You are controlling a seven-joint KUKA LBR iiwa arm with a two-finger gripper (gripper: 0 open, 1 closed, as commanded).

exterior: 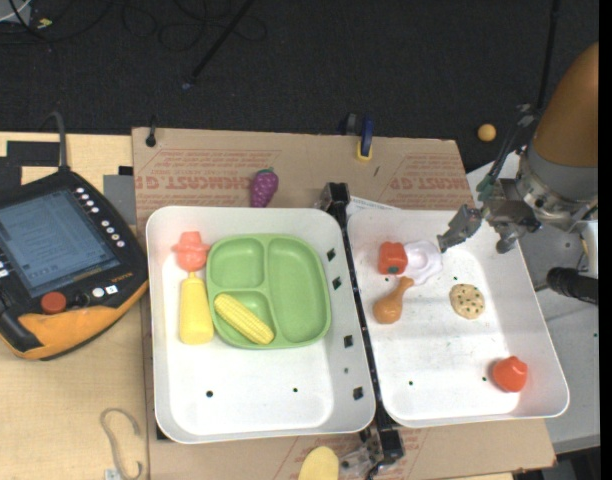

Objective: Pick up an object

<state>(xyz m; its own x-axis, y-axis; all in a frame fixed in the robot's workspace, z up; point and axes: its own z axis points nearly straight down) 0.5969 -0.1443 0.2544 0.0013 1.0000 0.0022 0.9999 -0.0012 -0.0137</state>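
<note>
A: Where is the gripper (482, 226) right now?

B: At the right of the frame, over the upper edge of the right bin (546, 368). Its two fingers (456, 232) are spread apart with nothing between them.

A: What lies in that bin?

B: An orange-red pepper-like toy (391, 258) touching a white piece (422, 260) in the upper left part, a brown drumstick (391, 302) just below them, a cookie (467, 300) near the middle, and a red tomato-like toy (508, 373) at the lower right.

A: And the left bin (246, 398)?

B: A green divided plate (271, 290) with a corn cob (243, 318) in its lower compartment. Beside it, at left, a yellow bottle (194, 309) with a pink toy (190, 252) above it.

A: Anything outside the bins?

B: A purple grape bunch (263, 186) on the cardboard above the left bin, and a teach pendant (56, 258) on the desk (46, 418) at the far left.
</note>
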